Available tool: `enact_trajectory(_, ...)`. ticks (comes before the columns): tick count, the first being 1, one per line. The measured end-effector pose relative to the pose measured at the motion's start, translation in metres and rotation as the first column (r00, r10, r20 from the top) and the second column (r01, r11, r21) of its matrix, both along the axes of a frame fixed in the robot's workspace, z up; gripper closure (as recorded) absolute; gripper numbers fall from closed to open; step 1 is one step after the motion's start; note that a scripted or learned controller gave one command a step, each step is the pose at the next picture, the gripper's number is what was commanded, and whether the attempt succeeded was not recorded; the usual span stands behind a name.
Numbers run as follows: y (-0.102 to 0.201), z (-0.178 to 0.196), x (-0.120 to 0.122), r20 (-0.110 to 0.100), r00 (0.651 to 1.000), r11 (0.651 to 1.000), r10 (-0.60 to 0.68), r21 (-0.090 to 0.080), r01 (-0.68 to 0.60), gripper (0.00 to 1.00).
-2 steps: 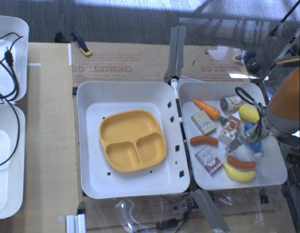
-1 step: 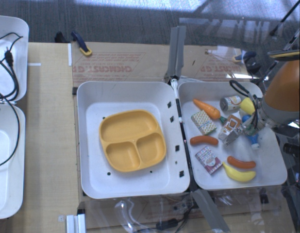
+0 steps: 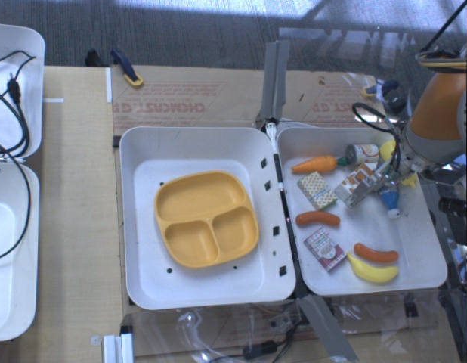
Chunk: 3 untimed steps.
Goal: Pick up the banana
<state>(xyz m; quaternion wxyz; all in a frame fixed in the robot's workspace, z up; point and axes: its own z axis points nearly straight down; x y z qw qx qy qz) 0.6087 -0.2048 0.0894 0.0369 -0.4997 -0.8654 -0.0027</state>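
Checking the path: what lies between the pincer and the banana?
In the camera view, bare bin floor, then a sausage lying right against the banana, separate it from the pincer.

Yellow three-compartment plastic plate in the left white bin, right white bin beside it holding the yellow banana at its near edge, red sausage touching behind the banana, small patterned box left of the banana, orange carrot far behind it
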Motion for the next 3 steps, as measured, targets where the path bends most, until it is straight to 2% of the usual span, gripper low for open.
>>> enact_trajectory(1, 0.0, 0.005, 0.004, 0.021, 1.0, 1.0, 0.006, -0.011, -0.006, 1.0)
enact_trajectory(2, 0.028, 0.0, 0.029, 0.04, 0.993, 0.994, 0.108, -0.041, -0.106, 1.0)
enact_trajectory(3, -0.016, 0.074, -0.014, 0.064, 0.996, 0.997, -0.06, -0.044, 0.063, 1.0)
